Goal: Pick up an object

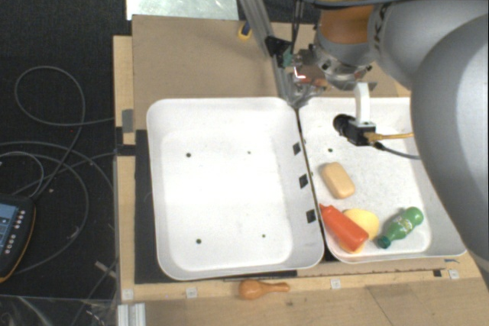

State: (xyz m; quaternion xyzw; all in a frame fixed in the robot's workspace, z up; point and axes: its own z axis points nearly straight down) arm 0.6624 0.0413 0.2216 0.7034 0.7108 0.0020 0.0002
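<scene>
The right bin [393, 164] holds a tan bread-like piece [337, 179], an orange-red carrot [343, 229], a yellow lemon [364, 221] and a green bottle [400, 226]. The carrot, lemon and bottle lie close together along the bin's near edge. My gripper [299, 90] hangs at the far end of the divider between the two bins, well away from all of them. Nothing shows in its grasp.
The left bin [229, 187] lies beside the right one. A small brown pear-shaped thing [263, 288] rests on the bench in front of the bins. The big grey arm covers the right bin's far right part. Cables lie on the dark floor at left.
</scene>
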